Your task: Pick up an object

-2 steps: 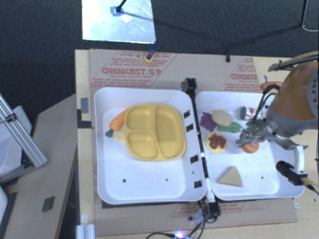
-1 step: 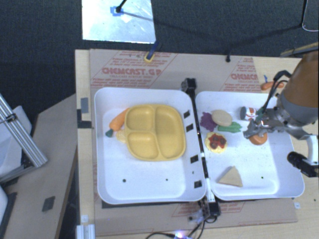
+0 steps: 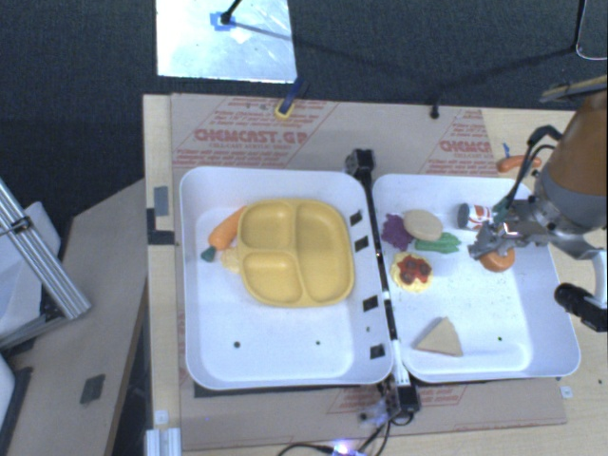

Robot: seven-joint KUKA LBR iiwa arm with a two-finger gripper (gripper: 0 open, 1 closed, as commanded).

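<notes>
My gripper [image 3: 492,243] hangs low over the right bin [image 3: 532,350], near its far right side. Directly below and touching its tip in the view lies a small orange round object [image 3: 499,261], partly hidden by the gripper. A small red and white can [image 3: 471,216] lies on its side just left of the gripper. Further left sit a tan bun [image 3: 423,224], a green leaf piece [image 3: 437,244], a purple piece [image 3: 394,230] and a round yellow disc with red topping [image 3: 412,271]. A tan wedge [image 3: 440,338] lies near the bin's front.
The left bin [image 3: 209,350] holds a yellow divided plate [image 3: 290,252] with a toy carrot [image 3: 223,229] at its left edge. A black divider [image 3: 375,264] runs between the bins. The grey arm with its orange band [image 3: 579,164] reaches in from the right.
</notes>
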